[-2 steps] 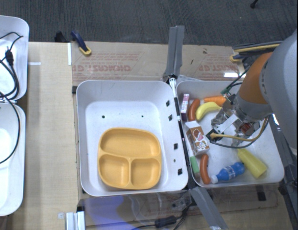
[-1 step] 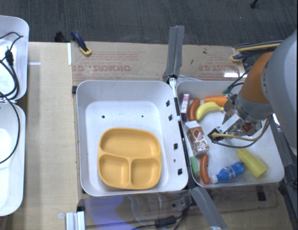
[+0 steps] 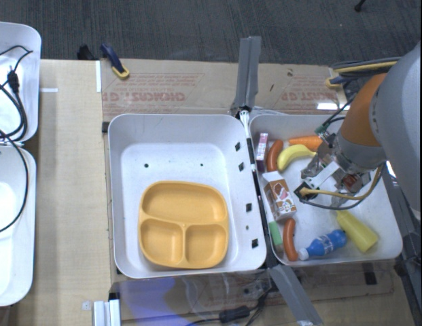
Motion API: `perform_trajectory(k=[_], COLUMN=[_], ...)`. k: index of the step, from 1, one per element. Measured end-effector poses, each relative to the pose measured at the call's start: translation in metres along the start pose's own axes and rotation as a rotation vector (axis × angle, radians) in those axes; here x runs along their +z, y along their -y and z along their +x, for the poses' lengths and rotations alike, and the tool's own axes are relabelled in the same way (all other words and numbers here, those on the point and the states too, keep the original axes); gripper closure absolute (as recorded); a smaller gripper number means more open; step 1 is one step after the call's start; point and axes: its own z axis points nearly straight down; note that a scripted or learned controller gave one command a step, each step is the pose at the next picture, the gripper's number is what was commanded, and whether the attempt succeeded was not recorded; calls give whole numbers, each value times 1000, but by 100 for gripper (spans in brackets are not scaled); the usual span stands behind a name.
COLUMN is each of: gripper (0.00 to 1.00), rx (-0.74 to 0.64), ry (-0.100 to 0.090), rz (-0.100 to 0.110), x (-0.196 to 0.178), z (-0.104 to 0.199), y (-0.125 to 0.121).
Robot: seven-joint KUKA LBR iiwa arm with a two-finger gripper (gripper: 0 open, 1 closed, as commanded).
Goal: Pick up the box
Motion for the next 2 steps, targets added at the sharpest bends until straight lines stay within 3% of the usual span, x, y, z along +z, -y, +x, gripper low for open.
perform_trajectory(k=[1,2], gripper=[100,0], rx=[0,1], ry=[8,8], rz=[7,7], x=[-4,-4], z=[-3,-2], y=[-1,-1])
